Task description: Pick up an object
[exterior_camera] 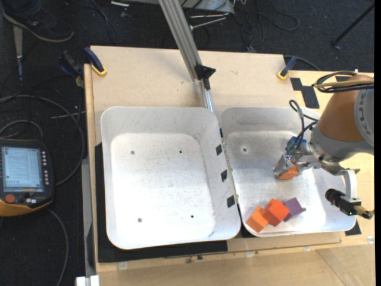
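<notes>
My gripper (286,170) hangs over the middle of the right bin (250,130), reaching in from the right. A small orange block (289,173) sits between its grey fingertips, and the fingers are shut on it. Nearer the bin's front edge lie two more orange blocks (267,214) pressed together. A purple block (294,207) touches their right side. These three sit a short way below and slightly left of the gripper.
The left bin (119,124) is alongside, its rim meeting the right bin at the centre. A slanted metal pole (184,37) comes down from the top to the bins' back edge. The arm's orange-banded wrist (345,121) overhangs the right bin's right rim.
</notes>
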Motion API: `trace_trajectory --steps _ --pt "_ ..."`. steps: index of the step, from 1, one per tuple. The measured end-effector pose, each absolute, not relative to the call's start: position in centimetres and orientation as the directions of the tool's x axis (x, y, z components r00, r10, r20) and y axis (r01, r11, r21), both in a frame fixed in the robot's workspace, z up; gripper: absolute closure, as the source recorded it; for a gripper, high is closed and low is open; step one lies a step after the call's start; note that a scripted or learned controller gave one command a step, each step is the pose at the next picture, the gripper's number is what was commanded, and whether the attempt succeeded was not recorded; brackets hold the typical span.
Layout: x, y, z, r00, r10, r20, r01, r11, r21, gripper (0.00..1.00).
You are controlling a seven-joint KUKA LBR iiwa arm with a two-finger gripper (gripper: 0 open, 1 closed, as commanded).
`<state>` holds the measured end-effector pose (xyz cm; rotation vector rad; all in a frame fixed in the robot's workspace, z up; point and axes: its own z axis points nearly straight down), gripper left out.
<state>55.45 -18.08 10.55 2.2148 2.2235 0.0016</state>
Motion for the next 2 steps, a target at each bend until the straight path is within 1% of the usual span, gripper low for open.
trace_trajectory --steps 1,2 --pt "54.1 -10.7 9.8 -0.006 1.0 -0.003 1.0 0.006 0.008 1.0" --pt "57.7 -0.8 20.0 -0.012 1.0 0.002 1.0 0.012 0.009 1.0"
